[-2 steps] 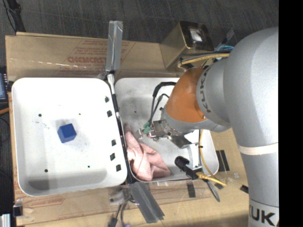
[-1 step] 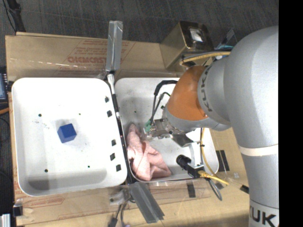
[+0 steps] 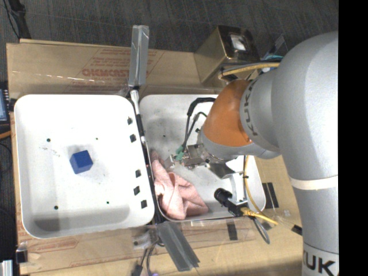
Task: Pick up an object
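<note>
Gripper (image 3: 183, 156) sits low in the right white bin (image 3: 164, 117), just beside a crumpled pink cloth (image 3: 174, 193); whether it grips anything cannot be told.

The arm (image 3: 305, 114) carries black "KUKA" lettering just beside its orange band (image 3: 227, 122) and again lower down, cut off as "KUK", while the red print on the cardboard (image 3: 109, 71) left of the arm is too blurred to read.

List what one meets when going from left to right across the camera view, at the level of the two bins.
blue cube → pink cloth → orange band of the arm
</note>
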Robot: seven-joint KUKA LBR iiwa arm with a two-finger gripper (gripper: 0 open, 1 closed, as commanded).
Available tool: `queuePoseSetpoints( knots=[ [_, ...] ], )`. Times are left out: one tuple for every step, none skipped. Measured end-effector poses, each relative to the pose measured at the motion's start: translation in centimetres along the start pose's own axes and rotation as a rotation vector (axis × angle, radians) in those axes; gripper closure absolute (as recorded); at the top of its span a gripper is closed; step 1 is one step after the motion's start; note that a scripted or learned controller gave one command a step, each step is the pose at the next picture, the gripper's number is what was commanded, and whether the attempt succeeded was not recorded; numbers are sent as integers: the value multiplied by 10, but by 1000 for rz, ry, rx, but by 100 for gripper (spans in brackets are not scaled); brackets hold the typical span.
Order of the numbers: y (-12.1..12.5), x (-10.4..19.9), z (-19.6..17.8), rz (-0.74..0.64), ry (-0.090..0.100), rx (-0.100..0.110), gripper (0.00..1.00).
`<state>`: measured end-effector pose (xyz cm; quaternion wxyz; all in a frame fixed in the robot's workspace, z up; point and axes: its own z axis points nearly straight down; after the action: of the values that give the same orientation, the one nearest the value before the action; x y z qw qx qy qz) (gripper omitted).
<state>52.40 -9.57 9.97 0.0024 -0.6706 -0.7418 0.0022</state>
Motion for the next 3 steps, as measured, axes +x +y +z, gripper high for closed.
queuePoseSetpoints(
  knots=[
    [-39,2,9,-84,0,-4,0],
    [-39,2,0,-89,0,-3,100],
    [-39,1,0,-89,-1,-3,0]
  ],
)
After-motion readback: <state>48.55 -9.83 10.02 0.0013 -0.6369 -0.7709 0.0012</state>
